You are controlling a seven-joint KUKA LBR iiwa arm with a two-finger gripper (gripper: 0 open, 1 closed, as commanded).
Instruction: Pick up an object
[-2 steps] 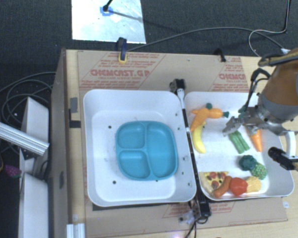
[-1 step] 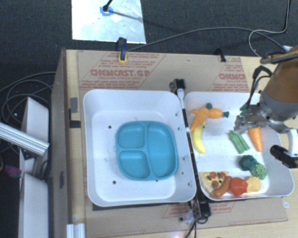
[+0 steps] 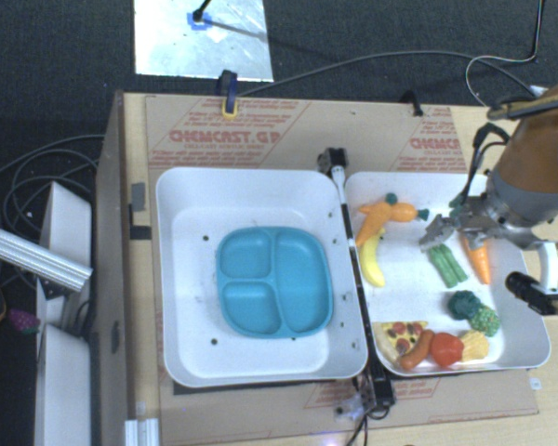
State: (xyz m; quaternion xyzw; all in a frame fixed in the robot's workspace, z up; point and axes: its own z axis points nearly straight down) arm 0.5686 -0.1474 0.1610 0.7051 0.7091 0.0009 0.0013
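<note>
The right bin (image 3: 539, 347) holds toy food: an orange piece (image 3: 388, 214) beside a yellow banana (image 3: 369, 260), a green ridged vegetable (image 3: 446, 264), an orange carrot (image 3: 480, 260), dark green broccoli (image 3: 471, 309), a pizza slice (image 3: 400, 334), a sausage (image 3: 417, 350), a red tomato (image 3: 446, 347) and a small yellow piece (image 3: 474, 344). The gripper (image 3: 439, 233) hangs over the green vegetable's upper end; whether it is clenched or released cannot be told. The brown board (image 3: 260, 128) under the bins reads "CHEMCAST GP" in red. The left bin (image 3: 191, 249) holds a blue divided plate (image 3: 273, 281).
</note>
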